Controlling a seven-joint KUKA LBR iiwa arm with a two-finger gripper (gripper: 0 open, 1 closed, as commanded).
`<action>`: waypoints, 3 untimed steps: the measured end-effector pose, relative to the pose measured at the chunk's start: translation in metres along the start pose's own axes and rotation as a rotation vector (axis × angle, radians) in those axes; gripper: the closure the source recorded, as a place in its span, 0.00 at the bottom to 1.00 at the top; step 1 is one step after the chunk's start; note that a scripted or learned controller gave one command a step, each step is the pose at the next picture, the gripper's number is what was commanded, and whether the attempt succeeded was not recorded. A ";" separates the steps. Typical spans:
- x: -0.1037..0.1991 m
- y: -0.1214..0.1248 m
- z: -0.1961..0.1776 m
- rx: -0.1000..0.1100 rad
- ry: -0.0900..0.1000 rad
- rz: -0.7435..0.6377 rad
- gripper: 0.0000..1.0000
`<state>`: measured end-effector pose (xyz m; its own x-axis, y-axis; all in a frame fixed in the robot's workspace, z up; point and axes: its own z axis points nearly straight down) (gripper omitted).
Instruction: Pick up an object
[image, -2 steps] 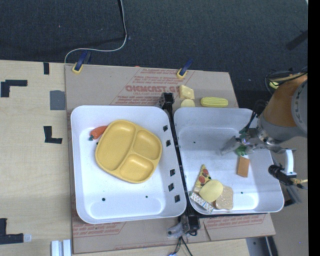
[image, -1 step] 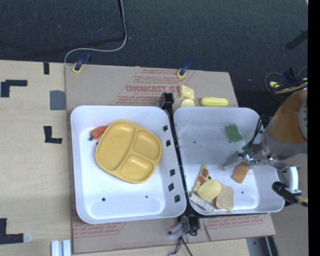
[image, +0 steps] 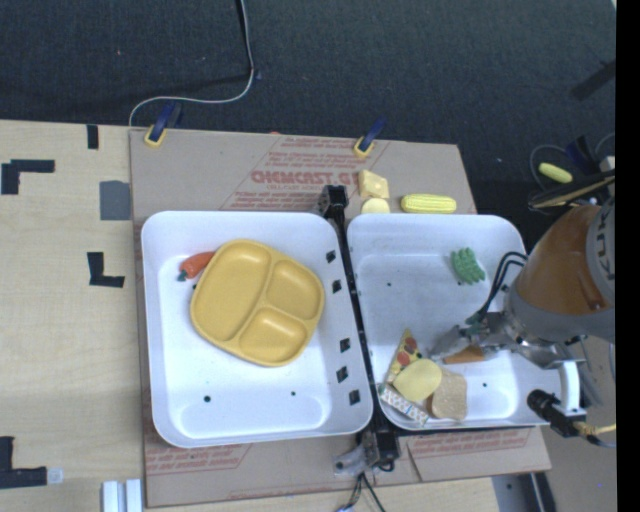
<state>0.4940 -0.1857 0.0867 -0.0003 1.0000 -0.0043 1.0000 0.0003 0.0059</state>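
Reaching from the right, the gripper sits low in the right bin, fingers closed on an orange carrot-like piece lying roughly left-right. Its right end is hidden beneath the wrist. A yellow potato-like piece lies just beside it.

The arm came in from the right, its orange band sitting above the grey wrist. The wrist angled down and leftward, ending in the gripper. Its two dark fingers pointed left, low, with an orange piece lying just beside them; whether they gripped it could not be told.
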 end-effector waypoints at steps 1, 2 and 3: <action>-0.001 0.001 -0.010 0.001 0.001 0.000 1.00; 0.043 0.069 0.001 0.002 0.002 -0.006 1.00; 0.115 0.089 -0.104 -0.002 0.005 -0.009 1.00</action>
